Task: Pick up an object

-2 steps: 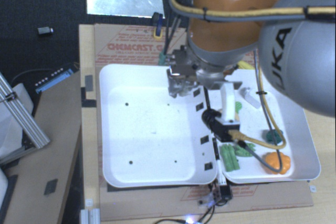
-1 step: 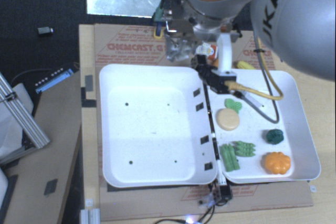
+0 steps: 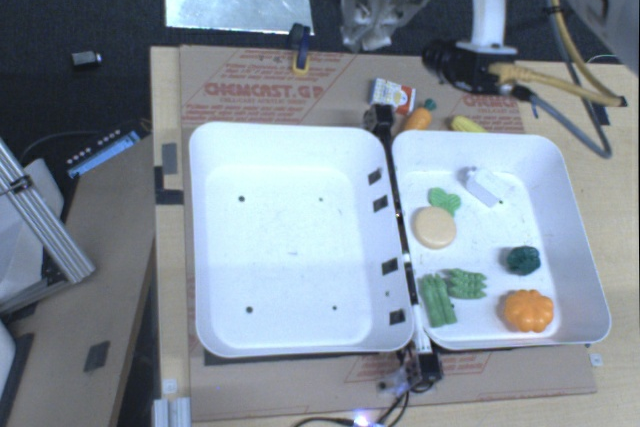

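End effector (image 3: 372,20) up at the top of the view, above the far edge of the surface (image 3: 560,365), behind both bins; nothing between its fingers, and how wide they stand cannot be told. Left bin (image 3: 205,245) white, shallow. Right bin (image 3: 570,205) holds the items: round cream disc (image 3: 435,228) near the divider, small green leafy piece (image 3: 444,201) touching its far side, white block (image 3: 484,187) toward the back, dark green lump (image 3: 522,260) on the right, orange pumpkin-shaped toy (image 3: 527,310) at front right, green bean-like pieces (image 3: 451,292) at front left. Behind the right bin on the cardboard: orange carrot-like toy (image 3: 417,119), yellow piece (image 3: 466,125), small red and white packet (image 3: 390,95).
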Controlling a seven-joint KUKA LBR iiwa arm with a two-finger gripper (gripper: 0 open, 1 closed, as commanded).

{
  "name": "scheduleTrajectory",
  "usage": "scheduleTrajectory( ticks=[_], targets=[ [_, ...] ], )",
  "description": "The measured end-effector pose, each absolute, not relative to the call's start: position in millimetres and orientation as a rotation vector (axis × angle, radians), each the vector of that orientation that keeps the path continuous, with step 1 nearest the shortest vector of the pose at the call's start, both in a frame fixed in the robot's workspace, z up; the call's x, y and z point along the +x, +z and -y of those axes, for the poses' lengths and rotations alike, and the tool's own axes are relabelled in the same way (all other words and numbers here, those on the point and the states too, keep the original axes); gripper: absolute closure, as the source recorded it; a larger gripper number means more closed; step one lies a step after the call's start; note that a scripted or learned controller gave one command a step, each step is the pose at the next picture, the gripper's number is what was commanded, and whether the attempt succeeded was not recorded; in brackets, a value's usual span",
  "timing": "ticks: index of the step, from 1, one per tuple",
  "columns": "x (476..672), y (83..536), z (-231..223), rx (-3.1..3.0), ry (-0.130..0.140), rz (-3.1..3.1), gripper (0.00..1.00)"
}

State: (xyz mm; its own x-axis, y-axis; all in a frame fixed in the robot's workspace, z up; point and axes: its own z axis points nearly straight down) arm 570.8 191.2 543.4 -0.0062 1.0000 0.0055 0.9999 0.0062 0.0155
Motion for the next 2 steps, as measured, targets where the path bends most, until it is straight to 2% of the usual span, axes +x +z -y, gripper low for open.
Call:
scheduleTrajectory(
  ticks=[1,2],
  targets=[
    [511.1,488.3,-222.9,2.215,-0.005,-2.233,1.0],
    [484.9,422.5,-235.0,2.216,-0.007,-2.231,1.0]
  ],
)
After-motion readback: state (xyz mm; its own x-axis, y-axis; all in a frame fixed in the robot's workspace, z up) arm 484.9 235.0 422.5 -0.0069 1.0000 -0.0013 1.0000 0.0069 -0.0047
